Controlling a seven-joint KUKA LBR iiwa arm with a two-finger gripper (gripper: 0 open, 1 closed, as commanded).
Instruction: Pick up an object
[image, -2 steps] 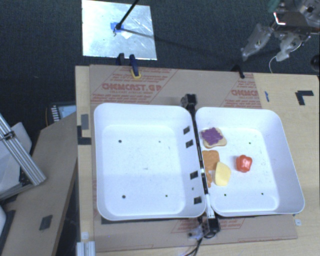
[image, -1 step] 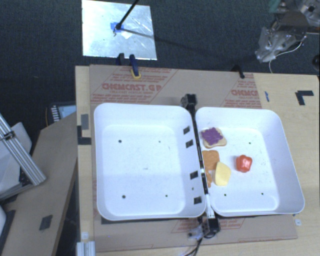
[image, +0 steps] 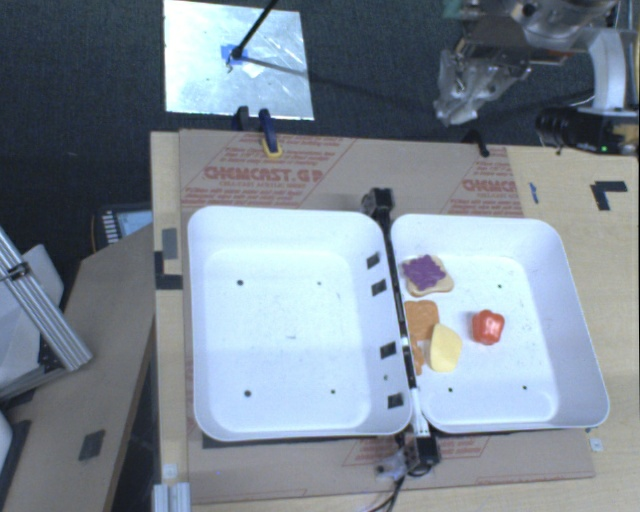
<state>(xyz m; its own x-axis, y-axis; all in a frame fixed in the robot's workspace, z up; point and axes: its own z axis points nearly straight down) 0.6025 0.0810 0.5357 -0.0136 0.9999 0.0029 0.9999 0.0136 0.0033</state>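
Four smooth toy foods (image: 445, 315) in right glossy bin (image: 560, 300); jaws (image: 462, 100) aloft, state unclear

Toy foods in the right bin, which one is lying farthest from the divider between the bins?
The red piece. It sits alone toward the middle of the right bin; the purple-topped toast, orange slab and yellow piece cluster near the divider.

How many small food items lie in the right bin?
4: a purple-topped piece near the divider, an orange piece below it, a yellow piece overlapping it, a red piece further right.
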